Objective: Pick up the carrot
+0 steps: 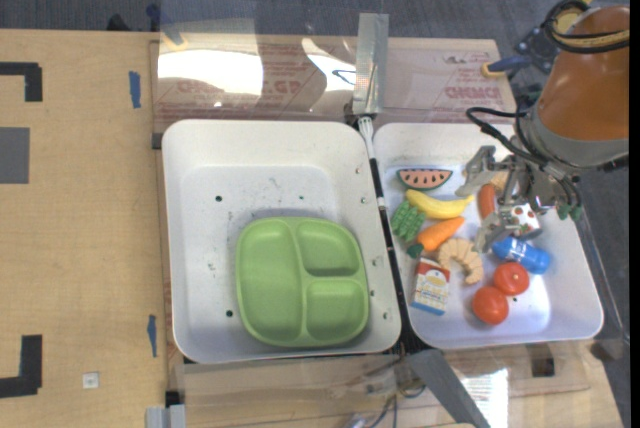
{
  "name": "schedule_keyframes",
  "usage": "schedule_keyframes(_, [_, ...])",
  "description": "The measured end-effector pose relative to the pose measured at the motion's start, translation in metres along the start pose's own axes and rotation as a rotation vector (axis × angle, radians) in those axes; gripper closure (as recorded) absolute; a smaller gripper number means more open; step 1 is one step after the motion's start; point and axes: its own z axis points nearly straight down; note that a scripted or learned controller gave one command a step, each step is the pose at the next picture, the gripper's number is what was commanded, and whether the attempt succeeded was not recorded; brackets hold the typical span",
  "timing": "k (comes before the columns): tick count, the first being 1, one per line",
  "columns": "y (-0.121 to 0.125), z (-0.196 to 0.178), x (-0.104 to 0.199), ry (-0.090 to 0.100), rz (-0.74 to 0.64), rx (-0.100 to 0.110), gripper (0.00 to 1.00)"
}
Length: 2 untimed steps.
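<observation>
The gripper was seen low over the right bin, its metal fingers spread apart with nothing visibly clamped between them. A slim orange-red piece lay between or just beneath the fingers; what it was could not be told. Just below the gripper a blue toy was seen, and under that two red tomatoes, round and glossy.

The carrot was found left of the gripper, near the middle of the right bin. It was a smooth, tapered orange body with a green leafy top. Its long axis ran at a slant, the green end pointing up and left, the orange end down and right. A curved yellow banana lay just above it, and a watermelon slice above that. A small carton and a tan, knobbly piece were seen below it.

In the left bin a green, matte divided plate was resting.
</observation>
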Motion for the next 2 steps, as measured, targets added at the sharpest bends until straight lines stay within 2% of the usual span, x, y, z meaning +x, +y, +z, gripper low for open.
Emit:
schedule_keyframes(1, [0.015,0.101,-0.011,-0.008,0.069,0.001,0.00])
schedule_keyframes(2, [0.017,0.110,0.021,-0.012,0.245,-0.002,0.00])
